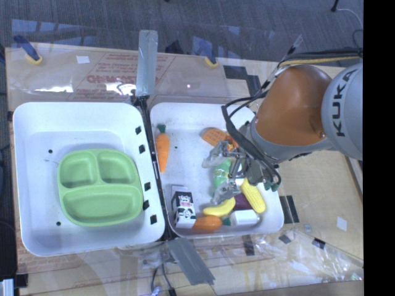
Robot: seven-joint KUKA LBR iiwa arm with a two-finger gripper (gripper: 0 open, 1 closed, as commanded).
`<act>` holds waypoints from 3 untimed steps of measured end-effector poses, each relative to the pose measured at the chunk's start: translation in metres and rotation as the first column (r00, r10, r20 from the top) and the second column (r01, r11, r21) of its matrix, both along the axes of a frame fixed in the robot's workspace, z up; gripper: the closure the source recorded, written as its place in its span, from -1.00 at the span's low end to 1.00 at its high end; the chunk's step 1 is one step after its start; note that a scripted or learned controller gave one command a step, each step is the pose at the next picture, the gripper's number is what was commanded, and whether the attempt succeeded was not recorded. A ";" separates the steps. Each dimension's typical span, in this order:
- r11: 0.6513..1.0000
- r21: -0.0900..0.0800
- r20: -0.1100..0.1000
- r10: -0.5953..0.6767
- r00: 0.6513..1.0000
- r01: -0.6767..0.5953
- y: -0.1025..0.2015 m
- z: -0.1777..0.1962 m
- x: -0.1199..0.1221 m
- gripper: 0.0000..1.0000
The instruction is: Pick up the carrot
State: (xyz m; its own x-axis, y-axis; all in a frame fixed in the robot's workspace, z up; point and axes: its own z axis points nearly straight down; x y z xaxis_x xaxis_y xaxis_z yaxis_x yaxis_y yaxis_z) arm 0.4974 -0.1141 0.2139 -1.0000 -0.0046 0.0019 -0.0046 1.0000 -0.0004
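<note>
- Farthest to the claw's left we see the left bin (24, 165), with a green divided plate (99, 187) lying flat in it; nothing the task wants is there.
- Next comes the divider (147, 147) between the two bins, well to the claw's left.
- Just right of that divider, inside the right bin (185, 113), lies the carrot (162, 150). It hugs the bin's left wall, its green top toward the far edge and its orange tip toward the near edge, so its long axis runs along the wall, far to near.
- From the claw, then, the carrot sits clearly to the left and a little farther back, with bare bin floor between them.
- Nearer the claw, down at the bin's near edge, we note a small black-and-white carton (182, 206), an orange fruit (207, 223) and a banana (220, 208).
- The claw (229, 168) hangs over the clutter in the right half of the right bin, above a green item (221, 179) and beside a corn cob (253, 195). Its metal parts blur together against the toys, so we cannot tell whether it is apart or together, and we see nothing gripped.
- We judge the coming move to be a sideways travel left across the bin, with the closing direction set across the carrot's width; the nearby wall leaves little room on that side.
</note>
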 end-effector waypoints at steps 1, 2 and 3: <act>0.995 0.000 0.005 -0.102 0.995 0.102 -0.018 -0.122 0.050 -1.00; 0.996 0.000 0.004 -0.093 0.996 0.093 -0.016 -0.111 0.051 1.00; 0.996 0.001 0.004 -0.093 0.996 0.093 -0.016 -0.112 0.051 -1.00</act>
